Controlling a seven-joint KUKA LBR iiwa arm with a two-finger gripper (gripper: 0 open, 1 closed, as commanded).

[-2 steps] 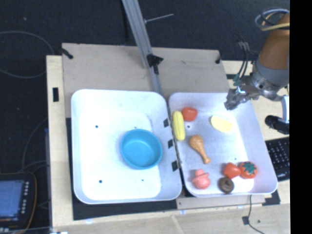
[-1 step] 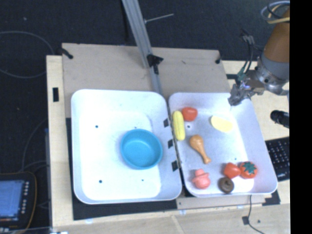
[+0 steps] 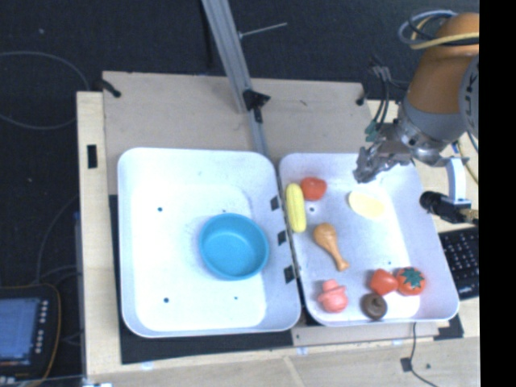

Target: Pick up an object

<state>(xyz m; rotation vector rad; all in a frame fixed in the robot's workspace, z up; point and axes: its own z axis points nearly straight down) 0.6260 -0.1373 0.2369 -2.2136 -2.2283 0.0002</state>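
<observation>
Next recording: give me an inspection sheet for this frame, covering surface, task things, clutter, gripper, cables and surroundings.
Surface: wooden bench bearing a left bin and a right bin, side by side.
Task things: right bin holds a corn cob, red ball, yellow disc, drumstick, pink toy, brown ring, two tomatoes.
Clutter: blue bowl in the left bin.
Gripper: gripper above the right bin's far edge, near the yellow disc; nothing seen held.
Cables: thin cable on the dark floor at left.
Surroundings: metal pole, keyboard, small screen.
</observation>
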